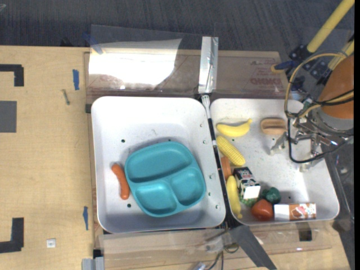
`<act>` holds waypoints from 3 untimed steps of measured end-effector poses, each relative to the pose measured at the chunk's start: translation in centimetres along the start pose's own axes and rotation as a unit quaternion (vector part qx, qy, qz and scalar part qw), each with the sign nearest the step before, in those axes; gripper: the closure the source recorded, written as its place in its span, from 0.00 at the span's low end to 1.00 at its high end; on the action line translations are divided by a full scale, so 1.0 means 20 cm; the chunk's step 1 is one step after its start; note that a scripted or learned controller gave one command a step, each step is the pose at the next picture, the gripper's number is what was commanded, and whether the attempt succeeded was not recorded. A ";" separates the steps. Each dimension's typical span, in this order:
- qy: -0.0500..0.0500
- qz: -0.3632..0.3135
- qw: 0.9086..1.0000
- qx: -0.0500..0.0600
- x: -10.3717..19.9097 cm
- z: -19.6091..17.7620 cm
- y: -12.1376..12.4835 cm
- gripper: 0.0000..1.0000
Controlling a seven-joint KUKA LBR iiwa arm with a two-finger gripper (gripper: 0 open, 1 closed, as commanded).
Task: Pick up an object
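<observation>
The right bin (323,181) holds a yellow banana (233,128), a tan bun (273,124), a corn cob (231,149), a black-and-white carton (246,183), a second banana (232,194), a green vegetable (272,195), a red tomato (261,208) and a white-and-red box (295,211). My gripper (291,155) hangs over the right part of this bin, just below and right of the bun. It is open, with bare bin floor between its fingers. The orange-banded wrist (342,89) rises behind it.
In the left bin (107,117) lie a teal divided plate (164,177) and an orange sausage (121,180) beside the plate's left edge. A metal divider (207,66) stands behind the bins. Cables (306,72) loop near the wrist.
</observation>
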State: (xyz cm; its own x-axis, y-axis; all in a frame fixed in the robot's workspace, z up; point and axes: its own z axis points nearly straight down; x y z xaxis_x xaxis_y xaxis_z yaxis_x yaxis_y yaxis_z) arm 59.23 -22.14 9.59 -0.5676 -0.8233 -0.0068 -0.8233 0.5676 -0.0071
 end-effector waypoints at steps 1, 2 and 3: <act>0.001 0.085 0.996 -0.002 -0.21 0.05 -0.31 0.00; 0.000 0.047 0.999 -0.002 -0.15 0.05 -0.22 0.00; -0.001 0.072 0.997 -0.002 -0.66 0.04 0.09 0.00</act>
State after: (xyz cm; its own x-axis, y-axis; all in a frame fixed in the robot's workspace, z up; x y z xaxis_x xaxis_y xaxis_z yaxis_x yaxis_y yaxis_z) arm 65.28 -10.28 8.82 -0.6804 -0.7328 -0.0092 -0.7328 0.6804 -0.0016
